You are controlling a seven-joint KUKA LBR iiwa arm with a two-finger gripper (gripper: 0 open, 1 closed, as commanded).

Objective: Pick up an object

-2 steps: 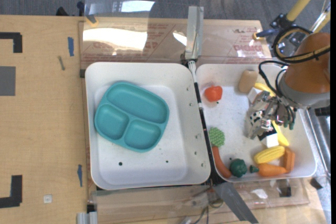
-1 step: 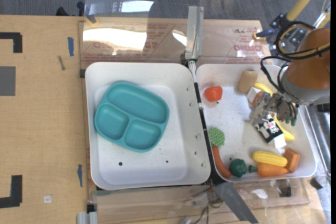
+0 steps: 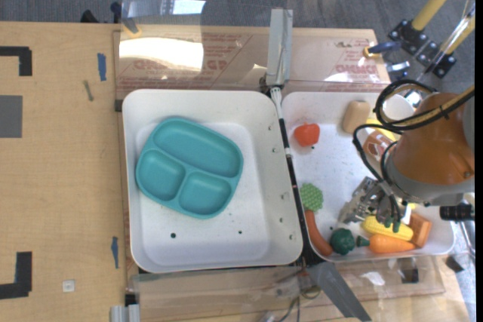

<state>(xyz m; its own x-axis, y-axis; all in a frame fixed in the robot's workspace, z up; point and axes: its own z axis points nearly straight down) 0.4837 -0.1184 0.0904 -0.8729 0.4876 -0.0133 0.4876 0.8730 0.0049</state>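
My gripper (image 3: pixel 372 209) hangs low over the front of the right bin (image 3: pixel 332 162), below the orange wrist band. Its fingers stand apart, so it is open, and I see nothing held between them. A yellow toy (image 3: pixel 383 227) lies just under and right of the fingertips, with an orange carrot (image 3: pixel 392 243) in front of it and an orange block (image 3: pixel 421 231) to its right. A dark green ball (image 3: pixel 343 240) sits close to the left of the gripper. Further left are a red pepper (image 3: pixel 317 232) and a green leafy piece (image 3: pixel 311 197).
A red-orange tomato (image 3: pixel 306 134) and a beige bread piece (image 3: pixel 355 117) lie at the back of the right bin. The left bin (image 3: pixel 151 237) holds a teal divided plate (image 3: pixel 189 167). A raised divider (image 3: pixel 287 162) separates the bins. Black cables loop beside the arm.
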